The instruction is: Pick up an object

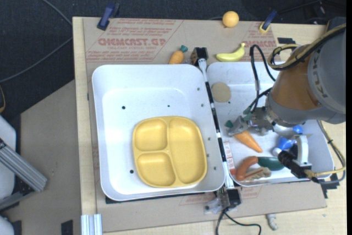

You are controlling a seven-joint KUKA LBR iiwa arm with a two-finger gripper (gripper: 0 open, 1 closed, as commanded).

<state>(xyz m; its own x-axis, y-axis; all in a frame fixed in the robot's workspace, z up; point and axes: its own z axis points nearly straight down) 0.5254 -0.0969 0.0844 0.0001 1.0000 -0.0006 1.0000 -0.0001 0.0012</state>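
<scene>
While the arm reaches into the right bin, its gripper sits low near the bin's left wall; whether it grips anything I cannot tell; an orange carrot lies just below it; farther left, a yellow divided plate rests in the left bin.

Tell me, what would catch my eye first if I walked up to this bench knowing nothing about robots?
Probably the big yellow divided plate, lying alone in the left bin. Next, the bulky grey arm with its orange band reaching in from the right over the right bin, where an orange carrot and other small toys lie. A toy banana and an orange ball sit on the board behind the bins.
</scene>
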